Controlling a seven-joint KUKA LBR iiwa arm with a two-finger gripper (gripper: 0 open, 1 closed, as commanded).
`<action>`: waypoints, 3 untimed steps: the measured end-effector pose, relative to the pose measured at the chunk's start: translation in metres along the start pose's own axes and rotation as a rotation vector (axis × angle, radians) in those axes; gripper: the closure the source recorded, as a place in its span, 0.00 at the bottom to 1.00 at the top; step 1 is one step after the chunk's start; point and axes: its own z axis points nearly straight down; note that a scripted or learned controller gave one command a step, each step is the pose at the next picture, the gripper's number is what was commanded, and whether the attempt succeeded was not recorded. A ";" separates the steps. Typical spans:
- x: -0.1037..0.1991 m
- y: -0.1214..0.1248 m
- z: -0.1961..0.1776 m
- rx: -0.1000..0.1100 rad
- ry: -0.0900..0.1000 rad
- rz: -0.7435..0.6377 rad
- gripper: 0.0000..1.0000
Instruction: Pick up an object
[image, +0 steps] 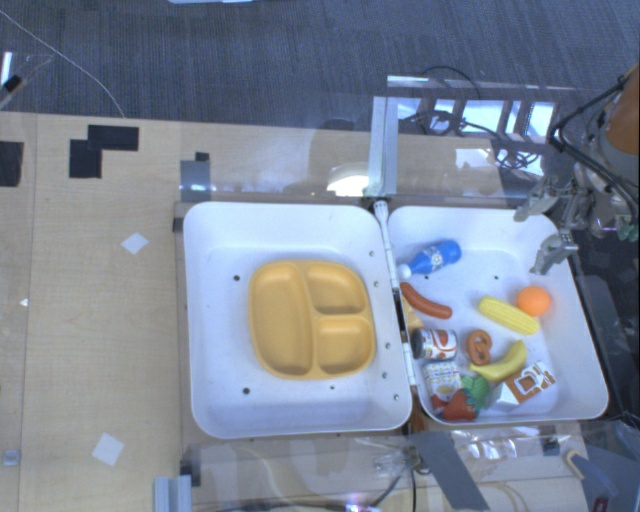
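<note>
**A:** Which object was it going for? The orange ball (535, 300) sat in the right bin (590, 395), just beside the corn cob (508, 315), and nearest the gripper (556, 236) of all the toys.

**B:** Probably that one. The gripper hung above the ball at the bin's far edge, nothing between its jaws. Couldn't tell how wide they stood. The yellow tray (310, 318) was well left of the ball.

two white bins (215, 400). one yellow tray (310, 318). one blue bottle (434, 257), one sausage (424, 301), one corn (508, 315), one orange ball (534, 301), one can (435, 345), one banana (501, 362), one pretzel (479, 346), one strawberry (459, 405).
</note>
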 end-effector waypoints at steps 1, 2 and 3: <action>0.040 -0.010 0.140 -0.004 0.015 0.131 0.00; 0.075 0.035 0.146 0.000 -0.005 0.319 0.00; 0.092 0.036 0.122 0.000 0.002 0.545 0.00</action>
